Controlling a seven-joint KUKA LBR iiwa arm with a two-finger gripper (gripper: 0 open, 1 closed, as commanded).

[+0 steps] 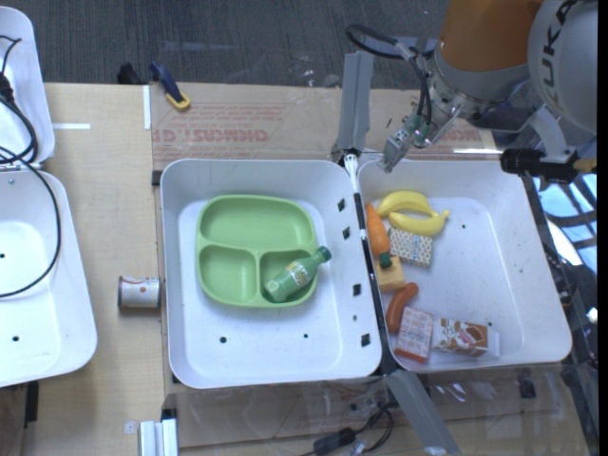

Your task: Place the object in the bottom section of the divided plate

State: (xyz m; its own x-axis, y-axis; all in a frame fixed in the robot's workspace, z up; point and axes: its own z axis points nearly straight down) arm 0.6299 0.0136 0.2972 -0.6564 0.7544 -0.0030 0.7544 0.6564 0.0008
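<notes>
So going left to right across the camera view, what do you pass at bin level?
Small can → green divided plate → green bottle lying in the plate → carrot → banana → brown carton.

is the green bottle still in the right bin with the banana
No, the green bottle lies on the divided plate in the left bin, apart from the banana.

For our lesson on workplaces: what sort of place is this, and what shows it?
Probably a robotics lab test bench: a KUKA arm reaches over two white bins, holding toy food such as a banana and a green divided plate.
</notes>
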